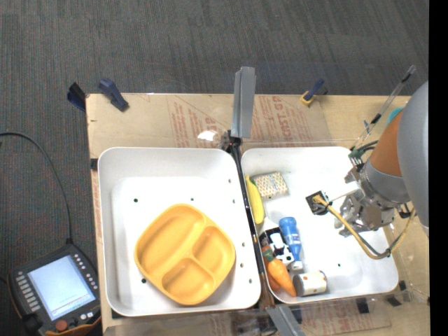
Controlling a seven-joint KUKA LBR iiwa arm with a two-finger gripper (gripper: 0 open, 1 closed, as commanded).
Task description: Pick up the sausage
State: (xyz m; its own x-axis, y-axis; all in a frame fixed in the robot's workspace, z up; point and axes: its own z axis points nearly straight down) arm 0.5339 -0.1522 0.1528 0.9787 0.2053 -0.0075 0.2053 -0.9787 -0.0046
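Note:
The right bin (329, 161) holds a cluster of small items along its left and front side. A short pale cylinder with a reddish-brown end (310, 283) lies at the front, beside an orange carrot (280, 275). I cannot tell whether that cylinder is the sausage. My gripper (355, 220) hangs over the right half of this bin, to the right of a blue bottle (290, 237) and well apart from the cluster. Nothing shows between its fingers.
A yellow banana (256, 206) and a patterned block (270, 184) lie near the right bin's left wall, with a black-and-white item (273, 242) below them. A yellow divided plate (185, 253) sits in the left bin (119, 170). A pendant (52, 285) rests on the floor at the left.

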